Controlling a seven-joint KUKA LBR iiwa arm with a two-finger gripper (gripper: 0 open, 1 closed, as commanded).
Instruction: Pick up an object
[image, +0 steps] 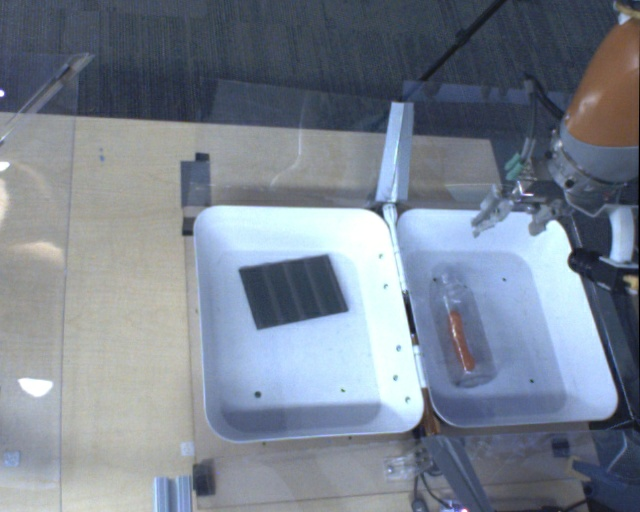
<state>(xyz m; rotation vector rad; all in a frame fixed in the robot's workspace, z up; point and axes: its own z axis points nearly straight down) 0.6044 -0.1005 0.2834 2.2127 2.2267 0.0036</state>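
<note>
A clear plastic bottle (464, 335) with an orange piece inside lies lengthwise in the right bin (560, 300). A dark grey ribbed flat block (293, 290) rests in the left bin (230, 350). My gripper (512, 212) hangs over the far edge of the right bin, above and behind the bottle, well apart from it. Its two fingers are spread and nothing sits between them.
A metal divider post (396, 150) rises at the back between the two bins. The wooden bench (100, 300) stretches to the left. Cables and clamps sit at the front edge below the right bin.
</note>
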